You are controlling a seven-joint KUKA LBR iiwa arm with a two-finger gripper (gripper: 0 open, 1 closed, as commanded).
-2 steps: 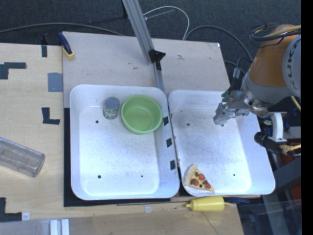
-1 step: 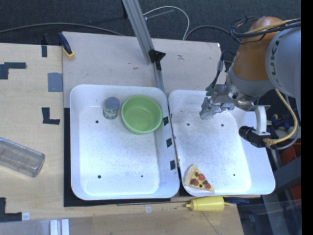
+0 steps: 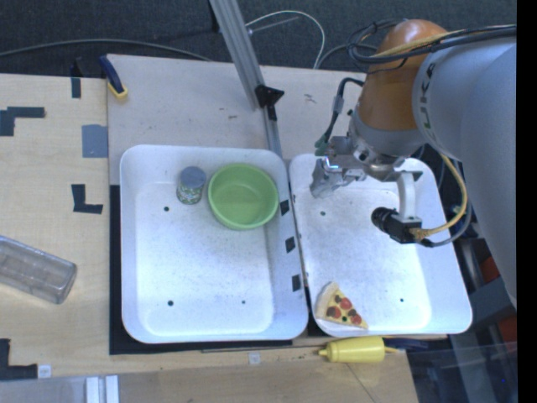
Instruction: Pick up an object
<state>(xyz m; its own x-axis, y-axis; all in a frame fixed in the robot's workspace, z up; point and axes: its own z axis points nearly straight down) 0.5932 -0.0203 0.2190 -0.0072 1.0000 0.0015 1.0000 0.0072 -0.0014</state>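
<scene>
Taking the right bin (image 3: 436, 309) as the landmark: just outside its near rim, on the desk (image 3: 50, 217), a yellow bottle (image 3: 352, 349) lies on its side. Inside the bin's near left corner lies a pizza-slice toy (image 3: 338, 306), flat on the floor, its point toward the rim. The floor beyond it is bare up to the far left corner, where the jaws (image 3: 323, 180) hang low over the bin; from this slant I cannot tell how far apart they stand, and nothing shows between them. The pizza slice lies well apart from the jaws, nearer the camera, almost straight below them in the view. The grey arm with its orange band (image 3: 398, 65) rises over the bin's far right part. Left of the right bin, touching it, is the left bin (image 3: 143, 300); in its far half a green bowl (image 3: 243, 196) stands upright, just beside a small grey-lidded jar (image 3: 191, 185). Well to the left, on the desk, lies a clear plastic container (image 3: 33, 269).
</scene>
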